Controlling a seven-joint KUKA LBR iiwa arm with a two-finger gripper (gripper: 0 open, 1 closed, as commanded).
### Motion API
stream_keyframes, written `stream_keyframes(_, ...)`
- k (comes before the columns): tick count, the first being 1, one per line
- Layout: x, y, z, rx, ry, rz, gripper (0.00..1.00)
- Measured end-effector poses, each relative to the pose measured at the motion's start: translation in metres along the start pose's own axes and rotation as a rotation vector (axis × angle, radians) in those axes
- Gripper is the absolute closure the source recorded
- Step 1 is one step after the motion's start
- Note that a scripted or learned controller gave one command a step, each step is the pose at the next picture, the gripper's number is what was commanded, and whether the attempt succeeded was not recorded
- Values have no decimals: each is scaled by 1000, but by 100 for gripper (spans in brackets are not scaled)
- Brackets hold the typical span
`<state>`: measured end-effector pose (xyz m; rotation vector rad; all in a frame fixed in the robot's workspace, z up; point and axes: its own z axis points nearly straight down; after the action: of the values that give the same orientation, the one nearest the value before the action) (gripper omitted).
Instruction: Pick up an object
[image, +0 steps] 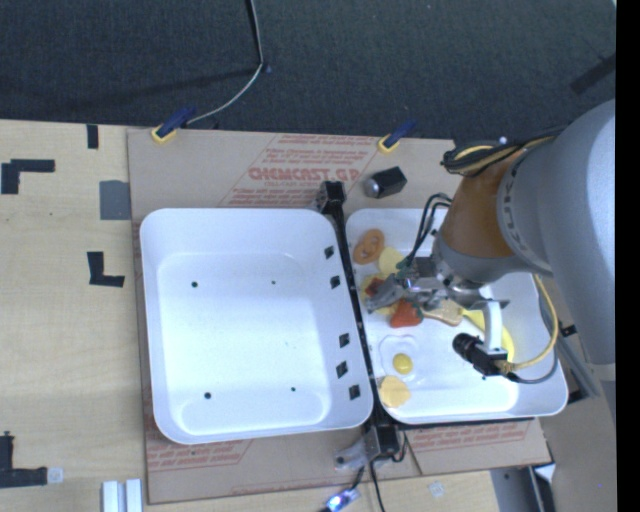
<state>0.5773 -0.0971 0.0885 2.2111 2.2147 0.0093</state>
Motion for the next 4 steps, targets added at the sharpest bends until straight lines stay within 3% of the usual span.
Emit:
stream_keyframes(1, 0, -41, 0, 2, 0, 1, 0)
stream_keyframes(2, 0, -41, -9, 6, 1, 0, 100)
stream_keyframes(3, -14, 34, 3, 9, 3, -1, 100)
stream_keyframes(4, -14, 31, 2, 15, 4, 0, 0)
